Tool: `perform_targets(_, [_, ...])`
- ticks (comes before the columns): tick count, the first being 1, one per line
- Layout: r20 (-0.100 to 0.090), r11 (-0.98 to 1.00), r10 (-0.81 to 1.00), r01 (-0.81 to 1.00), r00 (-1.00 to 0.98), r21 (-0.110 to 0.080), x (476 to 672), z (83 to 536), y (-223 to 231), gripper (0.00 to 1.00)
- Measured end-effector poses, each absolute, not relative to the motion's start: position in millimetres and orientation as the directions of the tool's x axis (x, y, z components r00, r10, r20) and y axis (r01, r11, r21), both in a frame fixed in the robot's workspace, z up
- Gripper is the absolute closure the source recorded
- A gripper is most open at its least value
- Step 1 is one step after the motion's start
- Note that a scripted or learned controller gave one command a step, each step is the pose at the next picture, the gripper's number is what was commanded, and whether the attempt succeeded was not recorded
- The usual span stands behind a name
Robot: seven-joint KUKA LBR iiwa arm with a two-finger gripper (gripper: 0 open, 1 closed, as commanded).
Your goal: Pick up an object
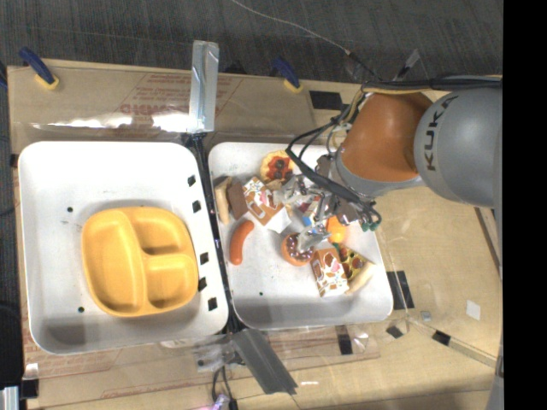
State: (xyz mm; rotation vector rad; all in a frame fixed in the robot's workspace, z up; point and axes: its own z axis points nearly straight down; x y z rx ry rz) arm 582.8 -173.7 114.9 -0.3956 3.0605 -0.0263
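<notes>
The right bin (282, 310) holds a heap of toy food: a red sausage (240, 241), a pizza slice (355, 270), a chocolate donut (296, 248), a small carton (328, 273), another carton (257, 197), a round pizza-like piece (275, 166) and an orange piece (337, 226). My gripper (308, 205) reaches down from the orange-banded wrist (385, 139) into the middle of this heap, over the silvery items beside the donut. Its fingertips are hidden among the clutter and cables.
The left bin (51, 165) carries a yellow divided tray (138, 259). A black divider (205, 220) runs between the bins. Blue clamps (38, 67) sit on the cardboard at the back. Open bin floor lies at the right bin's front left.
</notes>
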Motion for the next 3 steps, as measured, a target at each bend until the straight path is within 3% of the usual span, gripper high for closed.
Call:
perform_targets(1, [-0.013,0.912,-0.411,-0.411,-0.911,-0.011,497.0,98.4,-168.7,0.0])
perform_targets(2, [-0.006,0.907,-0.42,-0.42,-0.907,-0.008,497.1,108.6,-166.7,1.0])
perform_targets(3, [-0.011,0.946,-0.324,-0.324,-0.946,-0.007,532.4,252.8,-123.0,1.0])
